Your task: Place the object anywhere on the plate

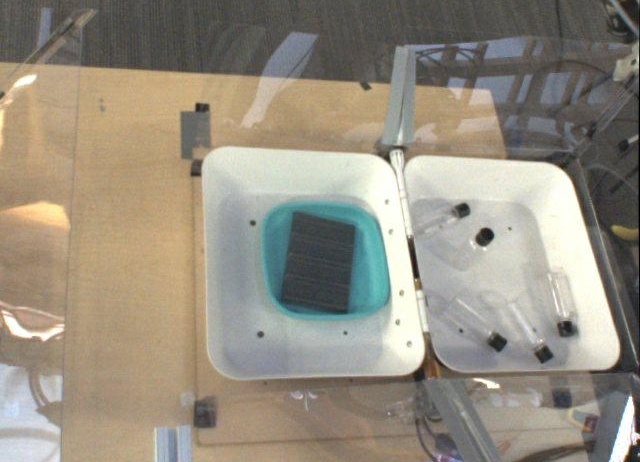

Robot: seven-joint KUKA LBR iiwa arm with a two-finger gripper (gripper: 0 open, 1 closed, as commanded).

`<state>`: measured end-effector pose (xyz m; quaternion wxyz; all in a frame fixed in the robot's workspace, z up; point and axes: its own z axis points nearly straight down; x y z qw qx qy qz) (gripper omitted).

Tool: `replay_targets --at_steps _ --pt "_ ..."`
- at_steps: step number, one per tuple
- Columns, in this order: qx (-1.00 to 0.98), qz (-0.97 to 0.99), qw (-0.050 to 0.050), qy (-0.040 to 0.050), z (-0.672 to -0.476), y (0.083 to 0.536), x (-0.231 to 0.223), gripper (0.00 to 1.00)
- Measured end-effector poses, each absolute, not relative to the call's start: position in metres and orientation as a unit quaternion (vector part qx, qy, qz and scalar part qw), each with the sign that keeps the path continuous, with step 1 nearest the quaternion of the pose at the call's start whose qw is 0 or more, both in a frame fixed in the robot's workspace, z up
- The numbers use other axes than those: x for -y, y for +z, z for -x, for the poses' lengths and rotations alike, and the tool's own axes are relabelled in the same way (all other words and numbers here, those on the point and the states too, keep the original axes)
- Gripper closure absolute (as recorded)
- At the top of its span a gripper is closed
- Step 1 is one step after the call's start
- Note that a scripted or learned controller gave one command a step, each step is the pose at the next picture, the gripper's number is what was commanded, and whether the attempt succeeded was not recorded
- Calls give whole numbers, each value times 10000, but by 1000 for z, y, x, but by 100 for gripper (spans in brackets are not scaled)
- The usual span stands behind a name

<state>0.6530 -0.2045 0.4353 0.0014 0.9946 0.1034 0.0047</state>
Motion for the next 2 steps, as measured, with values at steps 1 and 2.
replay_targets --at_steps 1,2 --pt "-1036 -9946 19 46 -610 436 205 0" --pt "-1028 -9947 18 48 -595 436 205 0"
